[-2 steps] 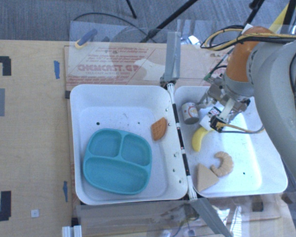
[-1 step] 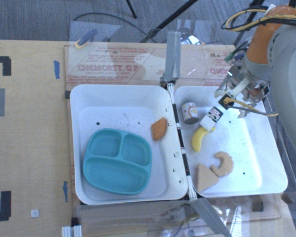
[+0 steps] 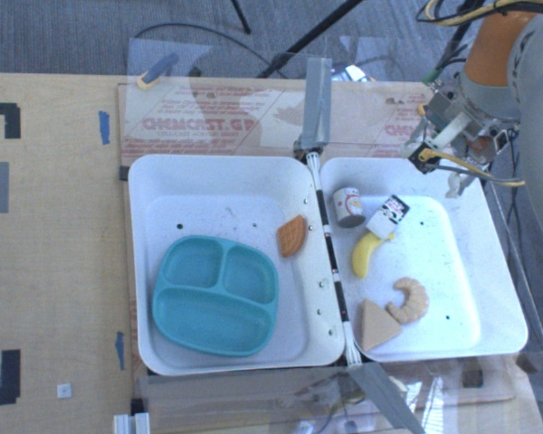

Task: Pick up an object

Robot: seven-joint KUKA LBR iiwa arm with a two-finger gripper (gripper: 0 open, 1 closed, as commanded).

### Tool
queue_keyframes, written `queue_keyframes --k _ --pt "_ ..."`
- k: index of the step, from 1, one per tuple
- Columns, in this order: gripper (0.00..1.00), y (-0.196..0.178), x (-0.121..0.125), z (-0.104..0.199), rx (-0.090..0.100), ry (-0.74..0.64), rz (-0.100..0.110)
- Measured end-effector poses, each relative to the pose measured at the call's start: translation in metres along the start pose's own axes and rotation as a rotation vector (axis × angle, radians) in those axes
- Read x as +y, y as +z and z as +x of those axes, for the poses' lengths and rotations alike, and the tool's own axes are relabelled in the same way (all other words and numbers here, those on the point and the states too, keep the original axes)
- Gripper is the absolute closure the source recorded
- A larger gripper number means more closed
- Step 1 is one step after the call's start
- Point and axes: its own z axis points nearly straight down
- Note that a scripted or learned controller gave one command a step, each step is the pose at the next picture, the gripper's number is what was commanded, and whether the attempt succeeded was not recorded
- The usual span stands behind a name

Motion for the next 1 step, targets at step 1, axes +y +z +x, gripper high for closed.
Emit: queue_keyframes --k 1 --pt "0.0 0.0974 -0.0402 -0.0178 0.0 0.103 0.003"
